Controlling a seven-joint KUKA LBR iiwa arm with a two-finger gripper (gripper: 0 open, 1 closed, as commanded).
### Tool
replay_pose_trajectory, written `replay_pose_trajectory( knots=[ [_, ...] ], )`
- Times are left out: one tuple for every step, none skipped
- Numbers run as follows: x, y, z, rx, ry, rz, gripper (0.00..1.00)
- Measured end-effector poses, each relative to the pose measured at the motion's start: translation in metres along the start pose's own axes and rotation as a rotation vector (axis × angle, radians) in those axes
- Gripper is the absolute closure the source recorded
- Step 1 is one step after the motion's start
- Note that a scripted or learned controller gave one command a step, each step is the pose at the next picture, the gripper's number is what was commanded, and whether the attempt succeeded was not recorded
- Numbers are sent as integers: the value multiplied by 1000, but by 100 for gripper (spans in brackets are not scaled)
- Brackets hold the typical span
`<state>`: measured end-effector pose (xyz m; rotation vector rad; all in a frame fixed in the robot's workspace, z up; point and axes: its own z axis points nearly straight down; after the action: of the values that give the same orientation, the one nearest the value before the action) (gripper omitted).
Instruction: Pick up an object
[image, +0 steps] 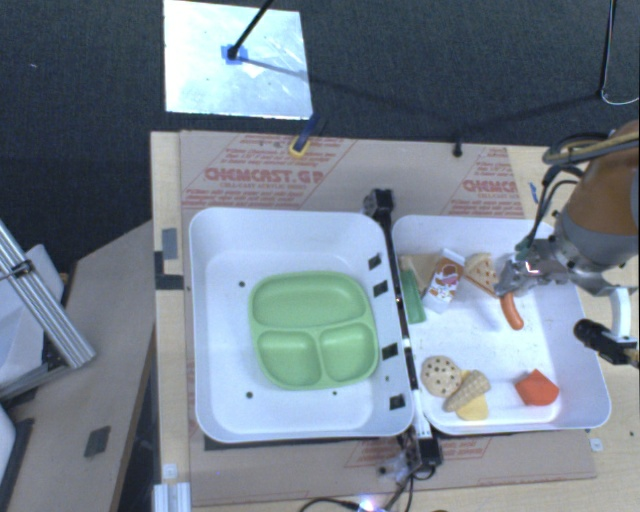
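My gripper hangs over the upper right part of the right bin. An orange-red sausage lies directly below it, its upper end meeting the gripper's tip; whether it is gripped is unclear. Just left of the gripper sits a tan pizza-like wedge. A small red and white carton stands further left, beside a green stick along the bin's left wall.
A cookie, a yellow cone-shaped toy and an orange block lie along the right bin's front. The left bin holds a green three-compartment plate. A black divider separates the bins.
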<state>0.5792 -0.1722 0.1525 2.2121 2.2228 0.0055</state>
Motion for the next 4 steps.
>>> replay_pose_trajectory(
  knots=[
    [4,10,-49,0,0,-1,100],
    [4,11,-73,2,0,-1,100],
    [45,-1,-70,6,2,-3,100],
    [101,-22,-77,7,4,-5,100]
  ],
)
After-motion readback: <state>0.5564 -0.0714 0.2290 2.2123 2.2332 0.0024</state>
